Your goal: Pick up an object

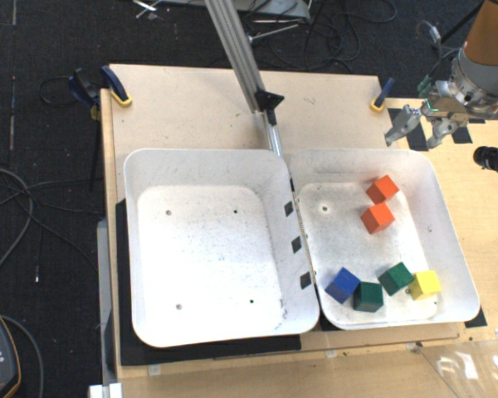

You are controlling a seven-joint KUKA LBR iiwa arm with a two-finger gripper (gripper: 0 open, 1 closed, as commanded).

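Observation:
The right bin (451, 240) holds several small cubes. Two orange cubes (383, 188) (378, 217) lie near its back. A blue cube (344, 284), two green cubes (368, 296) (396, 278) and a yellow cube (426, 284) cluster along its front. My gripper (418, 129) hovers over the bin's back right rim, up and to the right of the orange cubes. It is open, with nothing between its fingers.
The left bin (141, 222) sits beside the right one, the two touching along the middle. A slanted metal pole (236, 44) ends at a bracket just behind the bins. Clamps (116, 89) (381, 96) grip the bench's back corners.

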